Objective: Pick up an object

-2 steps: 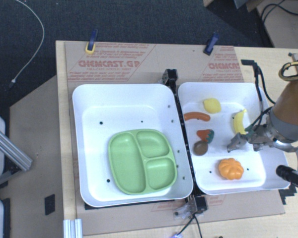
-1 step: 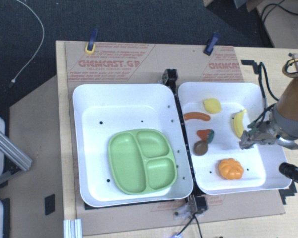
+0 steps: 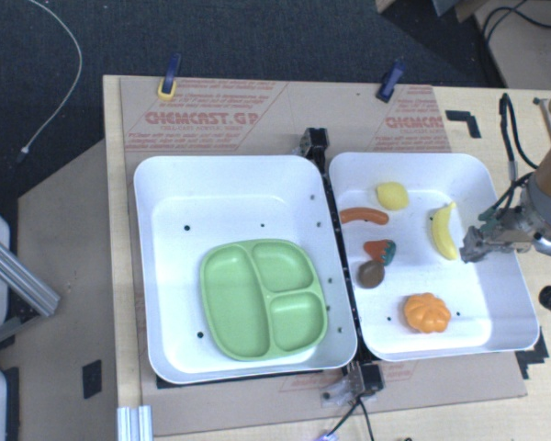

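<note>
The jaws (image 3: 473, 249) are hovering just beside the banana (image 3: 444, 231), aperture unclear; they risk nudging it aside.

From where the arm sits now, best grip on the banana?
Probably the banana at mid-length, from straight above, the tool closing across its narrow width. It lies flat, running near-to-far, with bare bin floor to its left; the bin wall lies to its right.

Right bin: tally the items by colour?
Right bin by colour:
Yellow: 2, lemon and banana
Red-orange: 1, sausage
Orange: 1, pumpkin
Orange with green: 1, carrot
Brown: 1, small round item
Total: 6
</note>
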Controlling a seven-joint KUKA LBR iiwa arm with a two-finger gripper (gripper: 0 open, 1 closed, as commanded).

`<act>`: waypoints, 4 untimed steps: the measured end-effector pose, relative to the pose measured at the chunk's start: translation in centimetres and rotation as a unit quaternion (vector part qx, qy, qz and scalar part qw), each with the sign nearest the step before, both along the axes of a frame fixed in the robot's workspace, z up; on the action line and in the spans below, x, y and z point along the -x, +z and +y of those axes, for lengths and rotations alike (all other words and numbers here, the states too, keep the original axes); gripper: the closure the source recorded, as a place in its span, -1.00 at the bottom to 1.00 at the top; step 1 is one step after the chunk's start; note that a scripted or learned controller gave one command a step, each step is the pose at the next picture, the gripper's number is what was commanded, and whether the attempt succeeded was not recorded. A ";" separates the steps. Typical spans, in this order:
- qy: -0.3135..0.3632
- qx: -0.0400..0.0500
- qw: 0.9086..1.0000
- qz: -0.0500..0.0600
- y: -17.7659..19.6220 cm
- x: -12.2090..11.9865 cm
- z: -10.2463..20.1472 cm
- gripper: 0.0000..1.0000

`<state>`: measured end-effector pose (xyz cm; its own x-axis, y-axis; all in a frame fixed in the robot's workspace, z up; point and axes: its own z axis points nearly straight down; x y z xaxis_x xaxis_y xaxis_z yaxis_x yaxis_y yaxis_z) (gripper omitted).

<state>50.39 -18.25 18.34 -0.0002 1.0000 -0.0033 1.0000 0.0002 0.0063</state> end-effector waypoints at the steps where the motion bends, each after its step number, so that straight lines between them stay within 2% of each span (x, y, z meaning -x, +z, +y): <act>1: 0.001 0.000 1.000 -0.001 6.4 -0.4 -0.1 1.00; 2: 0.001 0.000 1.000 0.000 11.1 -0.6 -0.1 1.00; 3: 0.003 -0.003 1.000 0.004 9.1 -1.0 4.7 1.00; 4: 0.003 -0.003 1.000 0.005 7.5 -0.4 10.8 1.00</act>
<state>50.77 -7.42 25.86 -0.0061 1.0000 0.0030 1.0000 0.0061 -0.0033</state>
